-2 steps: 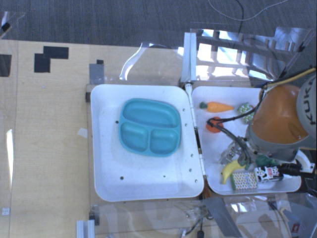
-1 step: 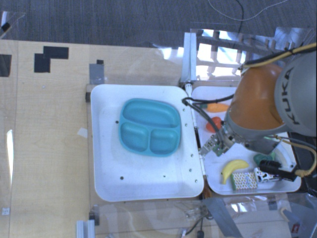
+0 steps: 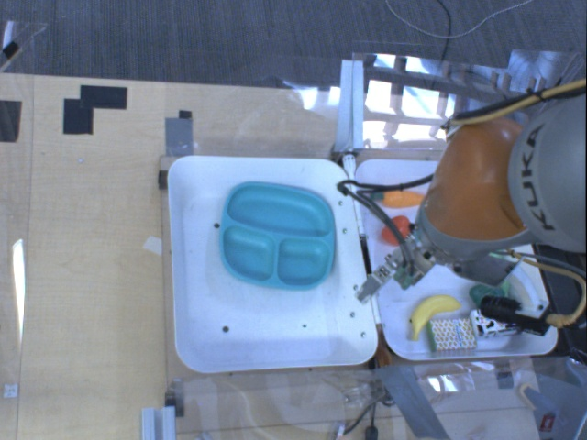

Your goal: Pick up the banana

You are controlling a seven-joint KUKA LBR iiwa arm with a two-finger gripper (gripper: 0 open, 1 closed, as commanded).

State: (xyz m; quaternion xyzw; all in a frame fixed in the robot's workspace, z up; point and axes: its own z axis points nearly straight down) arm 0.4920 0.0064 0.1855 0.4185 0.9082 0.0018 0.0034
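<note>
**Observer:** Where is the banana sitting right now?

**Operator:** I'm seeing the banana (image 3: 429,313) lying in the right bin (image 3: 404,342), toward its near edge, just beside a small speckled box (image 3: 453,334). An orange piece (image 3: 404,198) and a red piece (image 3: 394,230) are lying further back in the same bin.

**Observer:** And the gripper?

**Operator:** I'm watching the gripper (image 3: 371,285) hanging over the divide between the two bins, near the banana but to its left and apart from it. I'm not able to tell how far it is open; the angle is hiding that. I'm seeing nothing held in it.

**Observer:** So which step are you on?

**Operator:** I'm judging this as the approach: the banana is lying untouched, not yet grasped.

**Observer:** What is the next move asking for?

**Operator:** I'm thinking it needs shifting right, over the banana's middle, then lowering across its narrow width. The speckled box is crowding one end, so I'm wary of clipping it. The left bin (image 3: 197,337), holding the blue divided plate (image 3: 278,234), is playing no part.
</note>
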